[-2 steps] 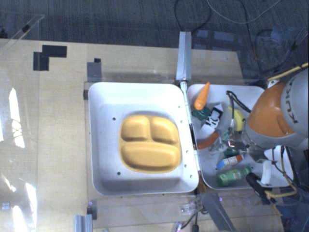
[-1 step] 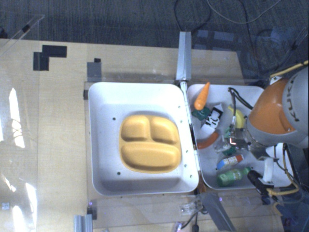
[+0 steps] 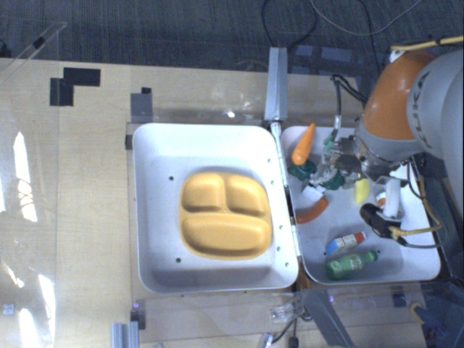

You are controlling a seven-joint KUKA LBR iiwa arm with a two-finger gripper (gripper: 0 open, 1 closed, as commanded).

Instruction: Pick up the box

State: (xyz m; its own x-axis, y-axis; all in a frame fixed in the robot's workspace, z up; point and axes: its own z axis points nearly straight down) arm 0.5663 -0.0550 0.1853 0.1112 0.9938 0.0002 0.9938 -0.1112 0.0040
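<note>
A fixed camera above the bench [image 3: 80, 194] looks down at a slant on 2 white bins [image 3: 145, 216]. The arm [image 3: 406, 100] enters from the frame's right.

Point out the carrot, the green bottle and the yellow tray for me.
carrot [image 3: 304, 144]: camera view, middle of its orange body.
green bottle [image 3: 349, 264]: camera view, middle of its body.
yellow tray [image 3: 225, 215]: camera view, ridge between its compartments.

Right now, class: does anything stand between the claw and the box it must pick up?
Nothing visible does. The claw hangs just above a small white item, seemingly the box, in the right bin. A carrot and a red sausage-like piece crowd it on either side.
</note>
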